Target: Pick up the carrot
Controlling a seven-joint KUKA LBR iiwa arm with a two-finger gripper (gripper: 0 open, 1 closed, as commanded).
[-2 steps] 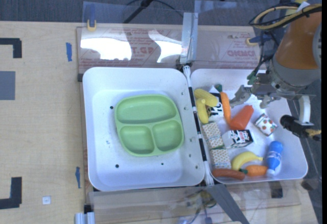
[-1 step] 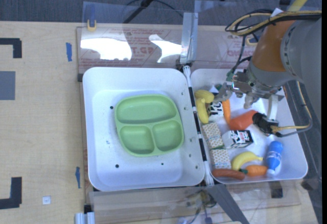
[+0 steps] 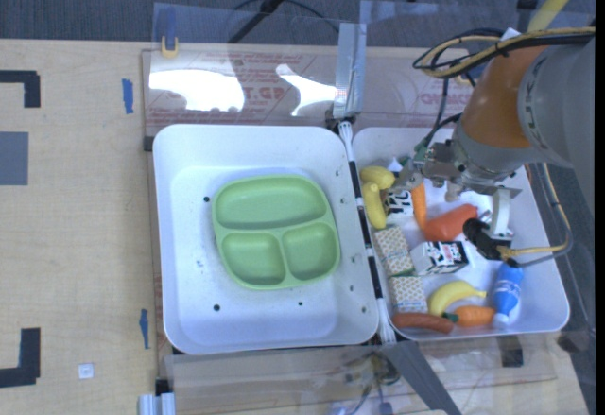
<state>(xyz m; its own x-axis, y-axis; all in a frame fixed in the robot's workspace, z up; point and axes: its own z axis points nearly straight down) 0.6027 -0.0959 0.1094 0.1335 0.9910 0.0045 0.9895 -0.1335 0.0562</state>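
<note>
A small orange carrot (image 3: 474, 315) with a green top lies at the front of the right bin (image 3: 553, 285), beside a yellow banana (image 3: 454, 293). A larger orange-red piece (image 3: 450, 220) and a thin orange piece (image 3: 419, 201) lie in the middle of that bin. My gripper (image 3: 460, 203) hangs low over the right bin, just above the orange-red piece and well behind the small carrot. The wrist hides the bin's far part.
The right bin also holds a second banana (image 3: 375, 191), a blue bottle (image 3: 508, 294), a red sausage-like piece (image 3: 422, 320), two crackers (image 3: 393, 250) and black-and-white tags (image 3: 444, 255). The left bin (image 3: 180, 215) holds a green divided plate (image 3: 276, 231).
</note>
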